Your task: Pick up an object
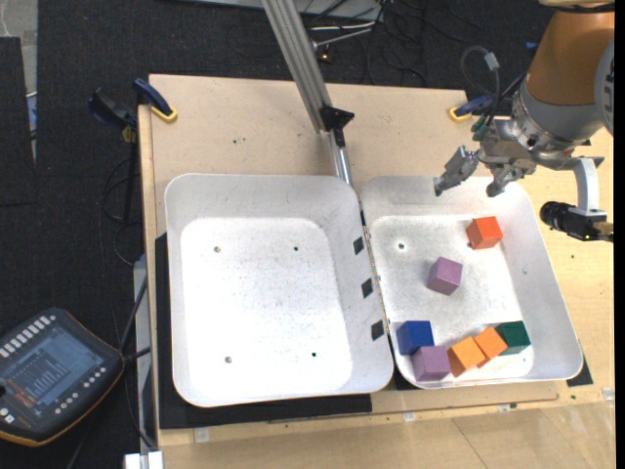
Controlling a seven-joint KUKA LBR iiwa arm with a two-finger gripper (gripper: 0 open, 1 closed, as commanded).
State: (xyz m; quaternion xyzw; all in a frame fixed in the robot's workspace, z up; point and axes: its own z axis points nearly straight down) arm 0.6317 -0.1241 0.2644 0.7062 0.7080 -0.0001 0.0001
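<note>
My gripper (476,178) hangs open above the back edge of the right bin (547,291), with nothing between its two fingers. Just below and to its right an orange block (483,232) lies in the bin. A purple block (444,275) sits near the bin's middle. Along the front of the bin lie a blue block (415,336), a second purple block (432,362), two orange blocks (479,348) side by side and a green block (512,336).
The left bin (259,291) lies beside the right one. A slanted metal pole (298,52) runs from the top down to the bins' shared back corner. A teach pendant (49,369) rests at the lower left, off the bench.
</note>
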